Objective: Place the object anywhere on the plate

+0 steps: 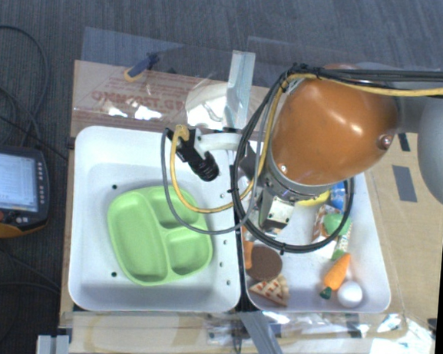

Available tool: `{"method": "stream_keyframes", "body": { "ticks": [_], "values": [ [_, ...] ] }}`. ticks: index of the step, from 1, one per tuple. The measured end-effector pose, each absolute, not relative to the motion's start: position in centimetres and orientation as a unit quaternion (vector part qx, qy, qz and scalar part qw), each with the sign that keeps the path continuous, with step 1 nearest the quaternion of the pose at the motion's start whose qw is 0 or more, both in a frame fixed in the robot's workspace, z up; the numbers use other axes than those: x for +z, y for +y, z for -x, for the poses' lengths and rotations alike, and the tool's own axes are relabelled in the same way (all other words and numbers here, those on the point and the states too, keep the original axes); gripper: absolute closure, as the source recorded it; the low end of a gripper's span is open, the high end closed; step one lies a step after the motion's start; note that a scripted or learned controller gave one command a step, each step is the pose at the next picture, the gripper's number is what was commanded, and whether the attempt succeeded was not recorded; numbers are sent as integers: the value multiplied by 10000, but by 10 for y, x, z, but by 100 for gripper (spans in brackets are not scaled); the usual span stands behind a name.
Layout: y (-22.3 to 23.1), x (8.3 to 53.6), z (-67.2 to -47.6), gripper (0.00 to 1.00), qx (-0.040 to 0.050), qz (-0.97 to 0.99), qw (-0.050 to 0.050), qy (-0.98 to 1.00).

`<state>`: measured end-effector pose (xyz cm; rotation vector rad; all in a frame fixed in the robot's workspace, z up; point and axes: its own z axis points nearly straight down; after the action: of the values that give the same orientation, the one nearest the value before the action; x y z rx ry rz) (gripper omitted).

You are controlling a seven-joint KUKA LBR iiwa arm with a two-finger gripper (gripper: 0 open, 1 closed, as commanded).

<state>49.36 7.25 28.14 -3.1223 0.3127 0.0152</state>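
With the claw (pixel 271 214) tucked under the wrist, so I cannot tell its state, I'd centre over the brown disc (pixel 264 259) in the right bin (pixel 375 251) before crossing to the plate (pixel 154 243).

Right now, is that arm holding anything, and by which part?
It cannot be told: the arm's orange band hides the gripper above the right bin, near the toy food.

Light green plate (pixel 157 240), white bins (pixel 86 222), orange carrot (pixel 336 273), white egg (pixel 349 293), brown round cookie (pixel 265 259), orange arm band (pixel 329 132)
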Motion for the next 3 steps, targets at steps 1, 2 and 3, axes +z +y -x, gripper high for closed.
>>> {"method": "stream_keyframes", "body": {
  "ticks": [1, 2, 3],
  "values": [
    [72, 282, -494, 0, 39, 9949, 17, 1003],
    [105, 468, -517, 0, -13, 9924, 30, 1227],
    [105, 472, -518, 100, 48, 9922, 58, 1242]
  ]
}}
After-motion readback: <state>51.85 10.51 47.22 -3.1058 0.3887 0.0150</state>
